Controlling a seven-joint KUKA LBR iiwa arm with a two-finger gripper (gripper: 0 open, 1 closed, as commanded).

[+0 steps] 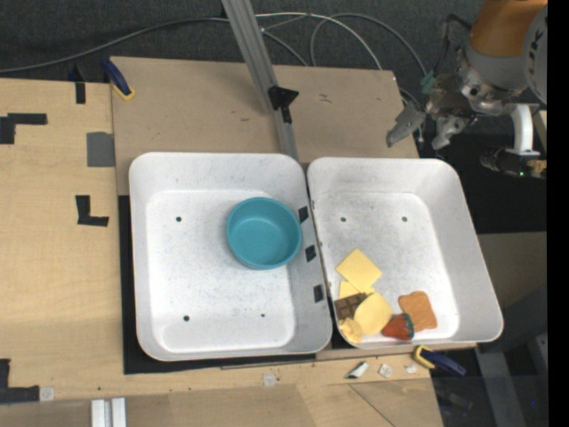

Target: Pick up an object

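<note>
Judging the blue bowl (262,231) in the left bin (160,238) light, rigid and slick, we would pinch its rim, while the tool (427,130) hangs spread and empty beyond the right bin's (444,238) far edge.

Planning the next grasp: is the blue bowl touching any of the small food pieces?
Apart. The camera view shows the blue bowl alone in the left bin, while the food pieces lie in the right bin, across the bins' rims.

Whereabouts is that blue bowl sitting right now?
The blue bowl sits in the left bin, toward its right side, near the wall it shares with the right bin.
</note>
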